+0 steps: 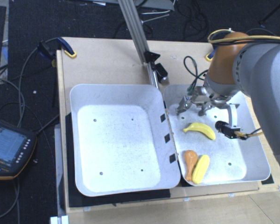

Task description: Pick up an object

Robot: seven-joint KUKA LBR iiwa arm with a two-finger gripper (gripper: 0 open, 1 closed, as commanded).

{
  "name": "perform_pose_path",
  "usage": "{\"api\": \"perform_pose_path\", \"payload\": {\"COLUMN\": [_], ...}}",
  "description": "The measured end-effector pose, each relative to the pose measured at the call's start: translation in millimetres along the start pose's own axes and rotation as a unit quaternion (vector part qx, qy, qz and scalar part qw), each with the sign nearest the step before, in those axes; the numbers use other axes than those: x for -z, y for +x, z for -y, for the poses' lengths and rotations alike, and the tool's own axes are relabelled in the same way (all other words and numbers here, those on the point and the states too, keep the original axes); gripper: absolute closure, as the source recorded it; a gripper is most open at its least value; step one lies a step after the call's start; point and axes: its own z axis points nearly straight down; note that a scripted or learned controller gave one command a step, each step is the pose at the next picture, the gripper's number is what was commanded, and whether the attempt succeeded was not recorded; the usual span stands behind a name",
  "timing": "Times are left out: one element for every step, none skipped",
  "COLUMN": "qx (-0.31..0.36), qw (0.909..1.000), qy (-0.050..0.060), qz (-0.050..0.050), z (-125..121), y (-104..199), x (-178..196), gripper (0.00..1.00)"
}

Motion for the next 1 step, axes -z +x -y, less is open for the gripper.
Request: {"api": "perform_pose_path", "payload": {"qx": [0.000], "qw": [1.0000], "qy": [-0.002], "qz": [0.000], "z": [-0.9], "y": [-0.3], "x": [12.4], "gripper": [1.00]}}
